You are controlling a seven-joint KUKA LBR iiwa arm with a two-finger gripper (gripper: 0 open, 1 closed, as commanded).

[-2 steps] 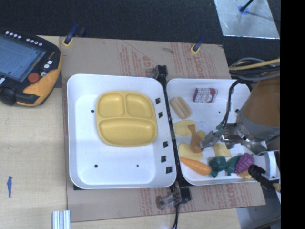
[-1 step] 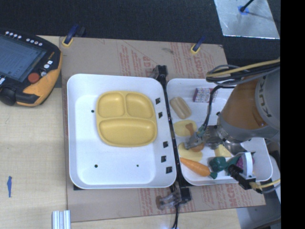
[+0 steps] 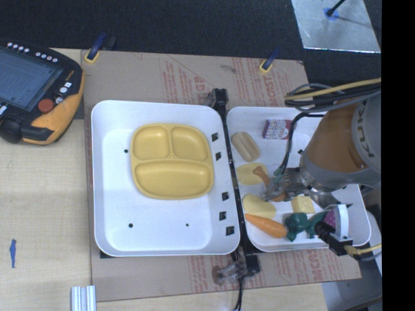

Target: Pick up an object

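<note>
My gripper (image 3: 279, 188) hangs low in the right bin (image 3: 293, 114), near its middle, with the grey and orange arm coming in from the right. It sits among toy foods. A pale yellow piece (image 3: 248, 173) with a brown bit (image 3: 260, 172) lies just to its left, and another yellow piece (image 3: 258, 205) is below-left. A yellow block (image 3: 302, 204) lies just below-right of it. An orange carrot (image 3: 266, 225) and a green toy (image 3: 298, 224) lie near the front wall. Nothing is visibly held.
A tan bread roll (image 3: 245, 146) and a small pink box (image 3: 277, 129) lie toward the back of the right bin. The left bin (image 3: 110, 193) holds a yellow divided plate (image 3: 172, 160). A teach pendant (image 3: 35, 92) rests at far left.
</note>
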